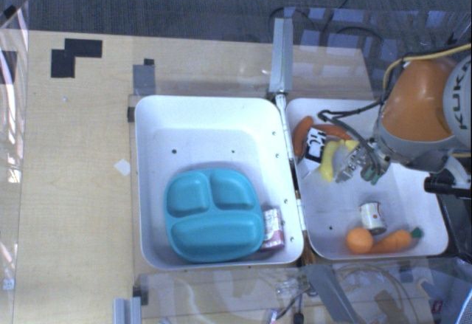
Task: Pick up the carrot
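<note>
A: Where's the carrot?

B: Right bin, near-right corner. Lies flat, roughly left-right, green end twd the right wall. Touching an orange ball-like fruit on its left.

A: And the gripper?

B: Gripper sits over the far half of the right bin, well apart from the carrot. Arm comes in from the right, orange band big in frame above it.

A: Open or closed?

B: Can't tell, metal bits are blurred tog. Nothing visibly pinched that I can confirm.

A: What's next to it?

B: Yellow obj, banana-ish, just left of the gripper, looks close to touching but can't say for sure. Left of that a black-and-white item, and a red-orange piece by the bin's far-left wall.

A: Anything betw gripper and carrot?

B: Small white cylinder w/ dark band, upright-ish, just far of the carrot and the orange fruit.

A: Left bin?

B: Left bin has a teal divided tray, 3 compartments, in the near half. Small can-like item w/ reddish label pressed agst the tray's right edge, near the wall betw the bins.

A: Bench?

B: Light wood bench, black tape marks far-left.
</note>
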You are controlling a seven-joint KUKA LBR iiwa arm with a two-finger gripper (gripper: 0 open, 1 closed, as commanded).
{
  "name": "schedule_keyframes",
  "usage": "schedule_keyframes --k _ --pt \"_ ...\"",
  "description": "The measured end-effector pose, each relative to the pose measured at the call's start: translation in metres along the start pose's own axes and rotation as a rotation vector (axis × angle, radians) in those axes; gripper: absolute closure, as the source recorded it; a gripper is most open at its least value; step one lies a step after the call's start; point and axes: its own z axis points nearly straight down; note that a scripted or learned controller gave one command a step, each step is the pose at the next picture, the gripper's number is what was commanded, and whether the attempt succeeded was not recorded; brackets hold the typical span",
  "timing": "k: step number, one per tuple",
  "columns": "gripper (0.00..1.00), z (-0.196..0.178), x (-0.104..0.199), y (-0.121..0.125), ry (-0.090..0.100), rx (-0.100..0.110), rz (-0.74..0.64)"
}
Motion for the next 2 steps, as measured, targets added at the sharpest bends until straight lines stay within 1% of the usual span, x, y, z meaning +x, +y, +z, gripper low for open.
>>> schedule_keyframes --k 1,2 --pt "1.0 -0.089 0.072 -0.002 0.007 0.007 0.163" --pt "1.0 -0.018 0.066 -0.027 0.008 0.009 0.128"
